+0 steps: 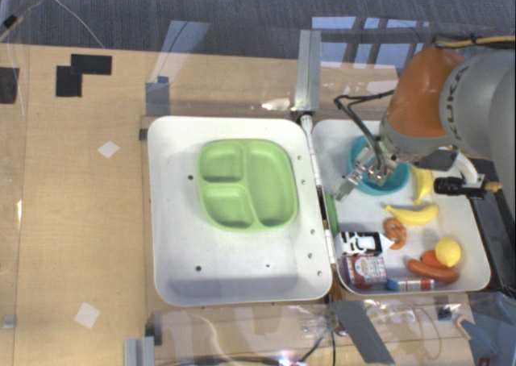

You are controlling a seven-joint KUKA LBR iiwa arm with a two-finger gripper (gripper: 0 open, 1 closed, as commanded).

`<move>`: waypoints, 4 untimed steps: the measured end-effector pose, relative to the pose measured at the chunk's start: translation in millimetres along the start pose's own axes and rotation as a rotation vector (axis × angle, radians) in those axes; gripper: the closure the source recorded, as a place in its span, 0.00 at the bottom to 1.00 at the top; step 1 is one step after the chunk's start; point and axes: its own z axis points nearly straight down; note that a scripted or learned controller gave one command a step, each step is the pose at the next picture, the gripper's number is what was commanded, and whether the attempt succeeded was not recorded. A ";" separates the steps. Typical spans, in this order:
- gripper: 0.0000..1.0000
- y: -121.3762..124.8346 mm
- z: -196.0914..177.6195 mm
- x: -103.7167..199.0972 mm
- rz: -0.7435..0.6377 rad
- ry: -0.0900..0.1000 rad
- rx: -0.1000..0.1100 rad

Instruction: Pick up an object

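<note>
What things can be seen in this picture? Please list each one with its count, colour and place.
Bins: 2, white, side by side on the bench.
Divided plate: 1, green, in the left bin.
Dish: 1, teal, upper part of the right bin, under the gripper.
Bananas: 2, yellow, right bin, middle.
Lemon: 1, yellow, right bin, lower right.
Sausage: 1, red, below the lemon.
Can: 1, dark red label, right bin, lower left.
Gripper: 1, grey metal, over the dish.
Arm: 1, grey with orange band, from the right.
</note>
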 end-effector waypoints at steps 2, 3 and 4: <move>0.00 15.4 1.2 -15.4 0.216 0.001 0.003; 0.00 7.1 0.5 -6.8 0.456 0.001 0.002; 0.00 25.4 1.1 -35.0 0.454 0.019 0.018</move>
